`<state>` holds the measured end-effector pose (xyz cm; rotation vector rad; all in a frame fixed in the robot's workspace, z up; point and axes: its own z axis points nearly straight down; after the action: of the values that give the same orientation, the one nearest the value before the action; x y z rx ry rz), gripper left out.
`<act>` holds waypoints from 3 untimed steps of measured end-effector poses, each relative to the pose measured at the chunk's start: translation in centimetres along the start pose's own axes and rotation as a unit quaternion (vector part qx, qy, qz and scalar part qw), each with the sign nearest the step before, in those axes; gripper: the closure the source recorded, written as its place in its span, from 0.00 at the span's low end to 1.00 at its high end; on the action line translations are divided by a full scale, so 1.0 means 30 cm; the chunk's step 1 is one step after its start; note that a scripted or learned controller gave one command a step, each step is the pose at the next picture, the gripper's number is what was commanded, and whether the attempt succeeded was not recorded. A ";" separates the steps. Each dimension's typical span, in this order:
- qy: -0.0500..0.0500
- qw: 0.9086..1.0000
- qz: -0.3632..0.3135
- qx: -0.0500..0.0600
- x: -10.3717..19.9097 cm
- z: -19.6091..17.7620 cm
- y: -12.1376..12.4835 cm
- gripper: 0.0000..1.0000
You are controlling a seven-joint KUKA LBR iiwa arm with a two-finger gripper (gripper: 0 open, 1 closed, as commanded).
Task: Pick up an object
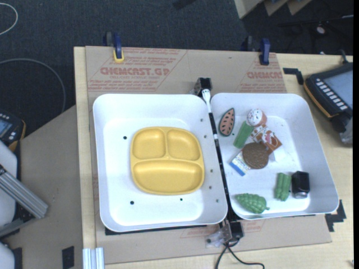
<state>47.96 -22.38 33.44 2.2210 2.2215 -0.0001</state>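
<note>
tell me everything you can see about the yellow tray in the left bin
The yellow tray looks like moulded plastic, a rounded rectangle with a matte finish. Raised ridges split it into three compartments: two smaller ones along the far side and one long one along the near side. All three look bare. It lies flat and right side up on the floor of the left bin, roughly central, slightly toward the right wall. It touches only the bin floor.

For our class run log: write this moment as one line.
left bin: yellow divided plate | right bin: small toy foods, brown disc, green grapes | pick: not begun
</note>
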 end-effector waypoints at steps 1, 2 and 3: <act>0.000 1.000 0.000 0.000 0.000 0.000 0.000 1.00; 0.000 1.000 0.000 0.001 0.000 0.006 0.000 1.00; 0.000 1.000 0.000 0.000 0.000 0.006 0.000 1.00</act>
<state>47.96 -22.38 33.25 2.2213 2.2221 -0.0002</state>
